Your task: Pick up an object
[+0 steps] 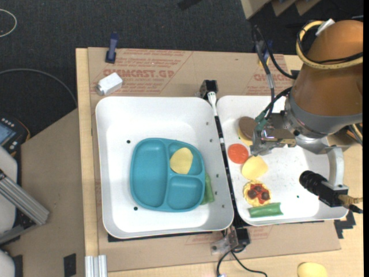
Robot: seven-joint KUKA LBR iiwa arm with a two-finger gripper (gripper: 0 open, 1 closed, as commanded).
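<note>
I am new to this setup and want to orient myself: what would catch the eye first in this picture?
The teal divided tray in the left bin stands out, with a yellow piece in its upper right compartment. Over the right bin, the grey and orange arm hangs close to a red disc and a yellow lump.

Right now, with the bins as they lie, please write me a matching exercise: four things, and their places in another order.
Things:
1 teal plate
2 brown piece
3 orange round piece
4 green pod

Places:
A right bin, by its front wall
B left bin, centre
C right bin, rearmost piece
D beside the yellow lump, toward the left bin

Pairs: 1-B, 2-C, 3-D, 4-A
</note>
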